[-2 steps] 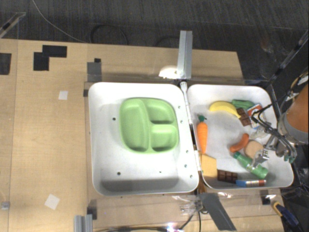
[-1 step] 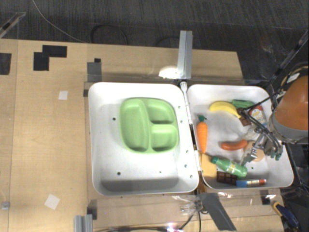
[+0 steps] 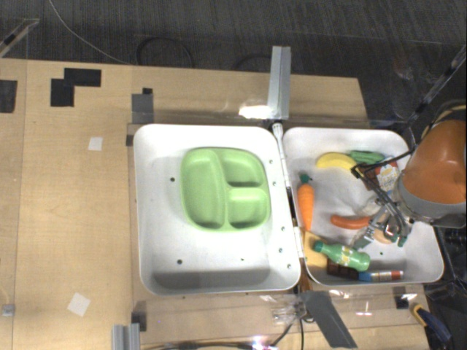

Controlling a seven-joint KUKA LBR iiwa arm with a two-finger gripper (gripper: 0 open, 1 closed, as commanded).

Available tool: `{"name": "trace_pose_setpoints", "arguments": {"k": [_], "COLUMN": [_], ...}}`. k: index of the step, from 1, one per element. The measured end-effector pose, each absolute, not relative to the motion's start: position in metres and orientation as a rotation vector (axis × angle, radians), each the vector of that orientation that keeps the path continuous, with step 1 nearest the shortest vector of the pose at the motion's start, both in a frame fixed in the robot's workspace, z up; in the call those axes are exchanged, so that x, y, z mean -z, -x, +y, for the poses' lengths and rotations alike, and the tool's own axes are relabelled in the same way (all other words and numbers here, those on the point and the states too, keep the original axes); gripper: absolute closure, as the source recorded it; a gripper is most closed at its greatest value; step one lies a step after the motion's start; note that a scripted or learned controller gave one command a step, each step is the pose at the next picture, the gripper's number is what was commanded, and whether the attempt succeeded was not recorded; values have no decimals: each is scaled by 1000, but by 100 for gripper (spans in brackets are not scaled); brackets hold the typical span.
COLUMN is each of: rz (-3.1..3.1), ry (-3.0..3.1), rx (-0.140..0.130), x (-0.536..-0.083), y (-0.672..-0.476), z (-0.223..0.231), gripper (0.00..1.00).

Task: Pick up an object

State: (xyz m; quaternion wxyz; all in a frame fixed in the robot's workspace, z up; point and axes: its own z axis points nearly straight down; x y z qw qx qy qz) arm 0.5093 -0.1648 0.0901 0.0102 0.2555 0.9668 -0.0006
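1. The gripper [image 3: 381, 228] hangs low in the right bin [image 3: 430, 265], just beside the red sausage [image 3: 350, 222].
2. I cannot tell its state.
3. Step: approach; next it must close on the sausage.

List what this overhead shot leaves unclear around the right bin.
- Gripper: too small and cluttered to tell whether it is open or shut, or touching the red sausage-shaped toy.
- Dark object under the green bottle: mostly covered, so unidentifiable.
- Right bin: its right side is hidden by the arm.
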Motion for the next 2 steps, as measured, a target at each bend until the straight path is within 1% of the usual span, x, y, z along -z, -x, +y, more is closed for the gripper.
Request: {"name": "trace_pose_setpoints", "arguments": {"k": [1,2], "rz": [2971,2936], "ry": [-950,-1055], "rx": [-2,-5], "x": [-91,-91], "y": [-493,-508], "z": [-128,-88], "gripper": [0,0]}}
